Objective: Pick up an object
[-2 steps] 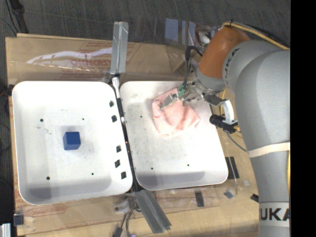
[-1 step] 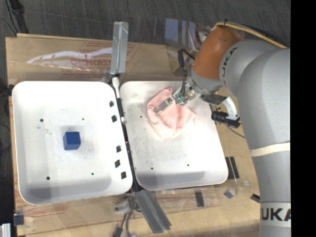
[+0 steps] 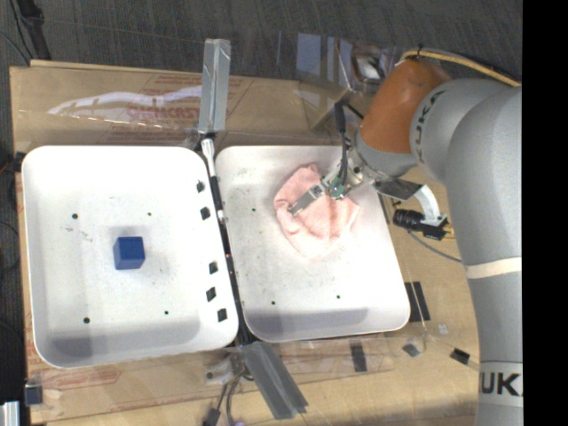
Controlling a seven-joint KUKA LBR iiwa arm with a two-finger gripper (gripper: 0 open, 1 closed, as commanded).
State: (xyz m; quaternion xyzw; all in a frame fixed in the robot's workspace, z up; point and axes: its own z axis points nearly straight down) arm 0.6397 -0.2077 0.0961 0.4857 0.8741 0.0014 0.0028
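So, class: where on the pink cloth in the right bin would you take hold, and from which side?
Grip a raised fold near the middle of the crumpled pink cloth, coming straight down from above. It lies soft and bunched on the floor of the right bin, so its ridges offer something to pinch, while its flat edges likely would not. The hand is already over it.

A brown, cardboard-covered worktop (image 3: 106, 96) seen from above at a slant, with strips of clear, shiny tape (image 3: 133, 105) across its far left part. Beyond its far edge lies dark grey floor (image 3: 133, 16) with a faint diagonal weave. A grey metal bracket (image 3: 214, 82) stands upright at the worktop's far side, and another (image 3: 275, 382) lies at the near edge. Lighting is even and soft.
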